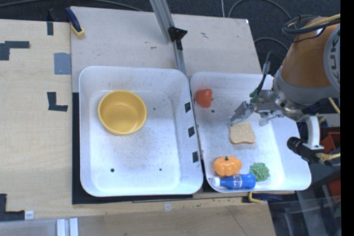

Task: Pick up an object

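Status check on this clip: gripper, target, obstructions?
Gripper above right bin, nothing held. Bread slice just below it, lying flat. Tomato, pumpkin apart from it.

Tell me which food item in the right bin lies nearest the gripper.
The bread slice, just below the gripper. The tomato, pumpkin and broccoli lie farther off.

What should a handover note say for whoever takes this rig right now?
Gripper: low over the right bin, just above the bread slice; nothing seen between its fingers.
Right bin also has a tomato, pumpkin, blue bottle and broccoli.
Left bin has the yellow bowl.
Done: nothing lifted.
Left: grasp and raise one object, probably the bread.
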`<state>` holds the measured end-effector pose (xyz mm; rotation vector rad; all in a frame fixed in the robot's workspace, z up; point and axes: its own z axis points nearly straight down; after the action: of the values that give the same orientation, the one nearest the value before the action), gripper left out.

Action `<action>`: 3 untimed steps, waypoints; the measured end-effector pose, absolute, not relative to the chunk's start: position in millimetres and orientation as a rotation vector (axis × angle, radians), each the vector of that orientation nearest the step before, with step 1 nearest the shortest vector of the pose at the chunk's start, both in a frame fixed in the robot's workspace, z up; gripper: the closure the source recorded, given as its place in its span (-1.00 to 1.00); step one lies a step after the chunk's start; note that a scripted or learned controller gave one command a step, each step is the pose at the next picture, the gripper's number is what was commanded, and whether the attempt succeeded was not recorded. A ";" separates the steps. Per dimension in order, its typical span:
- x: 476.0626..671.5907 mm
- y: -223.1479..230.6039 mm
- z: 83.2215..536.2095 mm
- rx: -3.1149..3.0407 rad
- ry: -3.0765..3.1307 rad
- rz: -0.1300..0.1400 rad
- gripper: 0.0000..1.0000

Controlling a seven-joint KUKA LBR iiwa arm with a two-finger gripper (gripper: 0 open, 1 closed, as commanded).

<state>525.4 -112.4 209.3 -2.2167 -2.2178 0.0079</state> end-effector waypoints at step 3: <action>518.3 -112.4 112.6 -2.217 -2.222 0.002 1.00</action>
<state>518.3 -112.4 112.6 -2.2169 -2.2219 0.0016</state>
